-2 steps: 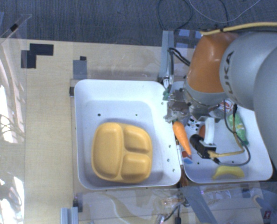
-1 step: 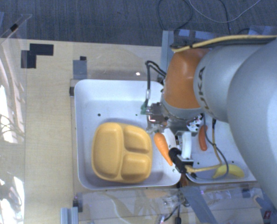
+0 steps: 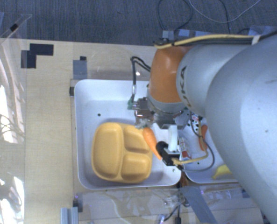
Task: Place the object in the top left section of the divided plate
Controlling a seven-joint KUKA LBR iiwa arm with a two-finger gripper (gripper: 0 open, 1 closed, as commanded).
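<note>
The grey arm (image 3: pixel 241 106) with its orange band reaches in from the right over the left white bin (image 3: pixel 89 104) on the pale wooden surface (image 3: pixel 40 139). In that bin lies the yellow divided plate (image 3: pixel 117 153). The carrot (image 3: pixel 150 140) rests tilted at the plate's right edge, just below the pincer (image 3: pixel 145 120); whether the pincer grips it cannot be told. Dark carpet (image 3: pixel 82 8) lies beyond the surface, with thin cables (image 3: pixel 213 3)

Lighting's looking bright and even, mostly coming from overhead. The left white bin (image 3: pixel 87 101) is washing out a bit, with soft shadows pooling under the arm (image 3: pixel 231 101). Glare's streaking the clear panel (image 3: pixel 7 125) at left. Whole frame's looking slightly soft.
</note>
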